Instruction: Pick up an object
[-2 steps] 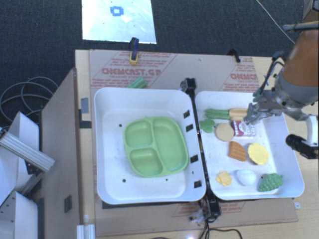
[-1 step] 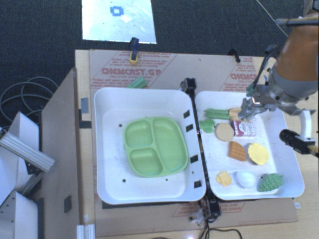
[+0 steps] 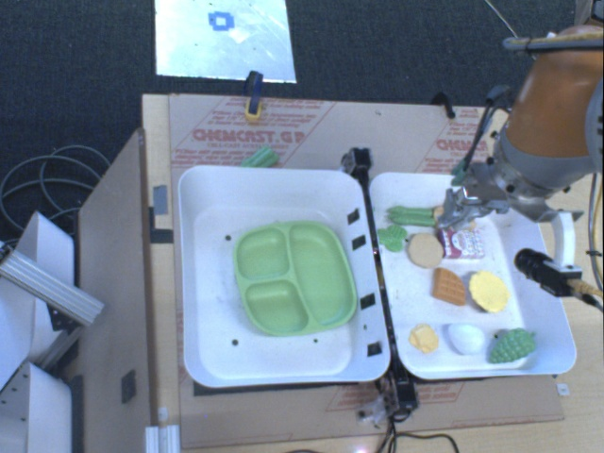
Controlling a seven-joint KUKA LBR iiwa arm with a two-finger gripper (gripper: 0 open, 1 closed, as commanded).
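Floor: dark carpet surrounds the bench, with a pale square sheet [image 3: 225,25] lying on it beyond the far edge and grey cables at the left.
Bench: a brown board [image 3: 283,125] printed with red lettering carries the two bins side by side.
Left bin [image 3: 203,206]: white and shallow; it holds a light green tray [image 3: 294,277] with three compartments, lying slightly turned.
Right bin [image 3: 557,338]: white; it holds the small toy food items.
Arm [image 3: 557,111]: grey with an orange band, reaching in from the right over the far part of the right bin.
Gripper [image 3: 457,210]: low over the far half of the right bin, just above the red and white packet; whether it is released or clenched cannot be told from here, and nothing is visibly between its tips.
Red and white packet [image 3: 466,243]: flat on the bin floor, directly beneath the gripper.
Green pod [image 3: 412,215]: long, lying just left of the gripper.
Round tan biscuit [image 3: 426,250]: beside the packet, on its left.
Orange waffle piece [image 3: 450,286]: just nearer than the packet.
Yellow piece [image 3: 489,292]: beside the waffle, on its right.
Near row: a small yellow item [image 3: 424,338], a white egg [image 3: 464,338] and a bumpy green item [image 3: 511,345] along the near wall.
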